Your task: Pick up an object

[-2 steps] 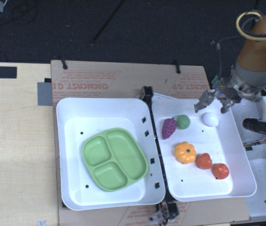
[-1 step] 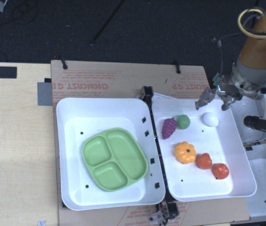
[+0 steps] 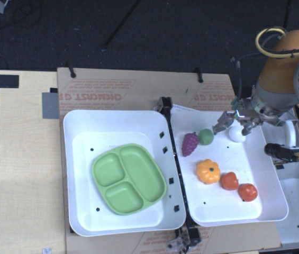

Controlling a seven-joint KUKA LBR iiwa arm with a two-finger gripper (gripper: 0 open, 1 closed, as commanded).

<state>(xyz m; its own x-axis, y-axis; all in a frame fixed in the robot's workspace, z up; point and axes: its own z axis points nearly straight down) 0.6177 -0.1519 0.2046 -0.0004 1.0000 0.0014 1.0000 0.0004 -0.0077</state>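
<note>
Plate (image 3: 128,179) in left bin (image 3: 80,131); grapes (image 3: 189,143), pumpkin (image 3: 208,171) etc in right bin (image 3: 268,194)

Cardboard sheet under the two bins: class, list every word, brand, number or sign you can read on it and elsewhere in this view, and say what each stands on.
Red print along the top of the cardboard sheet, upside down: it cannot be read with confidence.
Red print on the cardboard's bottom edge, below the left bin: too small and blurred to read.
Toys, green plate and bins: no text.
</note>
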